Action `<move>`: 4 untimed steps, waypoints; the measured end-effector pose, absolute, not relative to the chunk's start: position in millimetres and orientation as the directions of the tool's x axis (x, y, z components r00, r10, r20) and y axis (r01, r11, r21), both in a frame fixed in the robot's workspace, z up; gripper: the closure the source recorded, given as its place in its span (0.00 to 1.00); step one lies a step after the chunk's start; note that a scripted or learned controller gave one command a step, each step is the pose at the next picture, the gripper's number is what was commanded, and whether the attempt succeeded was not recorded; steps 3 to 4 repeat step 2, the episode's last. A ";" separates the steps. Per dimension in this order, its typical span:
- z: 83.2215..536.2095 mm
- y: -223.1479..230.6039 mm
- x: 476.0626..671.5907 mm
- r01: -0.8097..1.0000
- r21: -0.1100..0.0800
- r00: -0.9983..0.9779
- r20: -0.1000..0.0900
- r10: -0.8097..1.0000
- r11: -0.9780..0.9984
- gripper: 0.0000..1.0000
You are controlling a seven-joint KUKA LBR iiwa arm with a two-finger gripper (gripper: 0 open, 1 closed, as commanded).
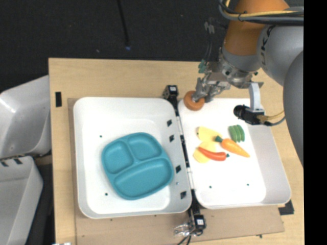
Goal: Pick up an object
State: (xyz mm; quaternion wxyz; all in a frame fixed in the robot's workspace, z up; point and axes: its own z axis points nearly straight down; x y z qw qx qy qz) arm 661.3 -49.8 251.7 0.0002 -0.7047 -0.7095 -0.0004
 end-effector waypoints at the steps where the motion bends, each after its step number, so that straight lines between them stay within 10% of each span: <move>1: 239.2 5.0 659.2 1.000 -0.001 -0.006 0.001 1.000 0.006 1.00; 4: 232.5 56.5 647.1 1.000 -0.002 -0.005 0.000 1.000 0.005 1.00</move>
